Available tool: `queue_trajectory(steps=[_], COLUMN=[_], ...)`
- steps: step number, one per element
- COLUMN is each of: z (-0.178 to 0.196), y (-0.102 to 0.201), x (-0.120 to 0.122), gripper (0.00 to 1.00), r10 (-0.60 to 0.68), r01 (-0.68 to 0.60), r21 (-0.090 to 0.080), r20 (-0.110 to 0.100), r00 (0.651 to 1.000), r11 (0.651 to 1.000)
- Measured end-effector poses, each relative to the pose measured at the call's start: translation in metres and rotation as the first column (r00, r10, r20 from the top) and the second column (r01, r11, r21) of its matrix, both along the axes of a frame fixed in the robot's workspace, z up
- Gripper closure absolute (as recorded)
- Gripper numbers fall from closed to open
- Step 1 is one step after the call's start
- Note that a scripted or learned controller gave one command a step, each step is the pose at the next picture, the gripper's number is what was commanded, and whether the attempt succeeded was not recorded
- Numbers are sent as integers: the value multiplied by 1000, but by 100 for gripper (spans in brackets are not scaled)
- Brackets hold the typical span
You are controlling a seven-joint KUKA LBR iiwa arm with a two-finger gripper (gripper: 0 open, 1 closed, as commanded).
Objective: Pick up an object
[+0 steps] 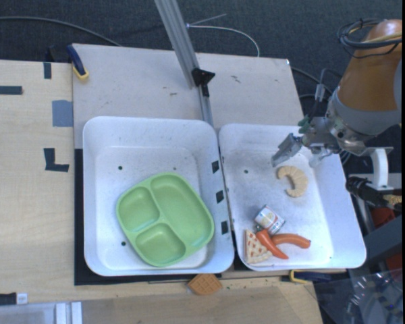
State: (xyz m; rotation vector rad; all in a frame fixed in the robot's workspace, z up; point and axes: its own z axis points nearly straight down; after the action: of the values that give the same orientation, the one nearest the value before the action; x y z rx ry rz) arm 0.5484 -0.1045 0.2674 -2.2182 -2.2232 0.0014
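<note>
End effector [298,146] hovering just beyond croissant [293,181] in right bin [344,208]; grip state: cannot tell. Risk: misaligned descent nudging croissant aside, missing grasp.

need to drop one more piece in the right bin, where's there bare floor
Bare floor in the right bin runs down its left side, from the far corner along the wall shared with the left bin to the can. The near right holds the can, waffle wedge and carrot packed together; the croissant sits just under the gripper.
</note>
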Motion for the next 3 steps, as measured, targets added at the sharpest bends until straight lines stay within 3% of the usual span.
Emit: queue_trajectory(steps=[1, 3], z=[0, -96], y=[0, -10], x=[0, 6], gripper=[0, 0], r10=[0, -2], r01=[0, 2], r21=[0, 0], r20=[0, -6], r00=[1000, 1000], r11=[1000, 1000])
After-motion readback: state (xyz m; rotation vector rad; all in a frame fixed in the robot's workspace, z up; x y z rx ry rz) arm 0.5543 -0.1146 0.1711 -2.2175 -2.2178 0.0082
